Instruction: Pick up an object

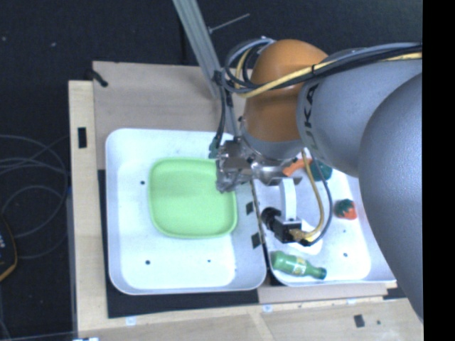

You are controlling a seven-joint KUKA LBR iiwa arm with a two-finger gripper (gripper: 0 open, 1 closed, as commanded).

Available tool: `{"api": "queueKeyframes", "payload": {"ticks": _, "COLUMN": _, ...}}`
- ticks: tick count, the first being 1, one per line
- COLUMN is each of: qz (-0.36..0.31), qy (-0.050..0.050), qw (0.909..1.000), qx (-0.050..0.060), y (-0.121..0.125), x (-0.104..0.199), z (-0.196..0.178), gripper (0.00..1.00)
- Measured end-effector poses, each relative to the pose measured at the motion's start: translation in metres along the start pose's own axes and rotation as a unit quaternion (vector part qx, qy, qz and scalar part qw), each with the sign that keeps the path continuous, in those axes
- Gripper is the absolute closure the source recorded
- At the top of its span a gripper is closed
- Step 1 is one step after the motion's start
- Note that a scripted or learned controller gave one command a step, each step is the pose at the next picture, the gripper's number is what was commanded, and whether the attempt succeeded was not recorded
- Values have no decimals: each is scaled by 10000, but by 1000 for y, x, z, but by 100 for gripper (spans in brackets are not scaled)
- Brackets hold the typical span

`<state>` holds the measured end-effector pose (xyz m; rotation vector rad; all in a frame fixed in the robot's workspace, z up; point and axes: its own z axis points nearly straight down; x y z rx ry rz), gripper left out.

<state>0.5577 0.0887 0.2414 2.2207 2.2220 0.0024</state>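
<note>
Camera view: arm (pixel 341 112) reaching in from the right, bent down over the divide between the bins. Gripper (pixel 226 170) low at the green plate's (pixel 188 197) right edge, in the left bin (pixel 128 261); finger state impossible to tell. Green bottle (pixel 298 265) lying in the right bin (pixel 355 265).

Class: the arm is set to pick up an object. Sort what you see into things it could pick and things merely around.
Could be picked:
flat light-green plastic plate
small green plastic bottle
small red-and-green round item

Merely around:
left shallow white bin
right shallow white bin
wooden bench
</note>
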Motion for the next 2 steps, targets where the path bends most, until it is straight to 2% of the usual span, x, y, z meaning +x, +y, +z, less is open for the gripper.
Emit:
{"api": "queueKeyframes", "payload": {"ticks": 1, "qz": 1, "qy": -2, "qw": 10000, "qx": 1, "y": 12, "x": -1, "z": -9, "gripper": 100}}
{"api": "queueKeyframes", "payload": {"ticks": 2, "qz": 2, "qy": -1, "qw": 10000, "qx": 5, "y": 11, "x": -1, "z": -9, "gripper": 0}}
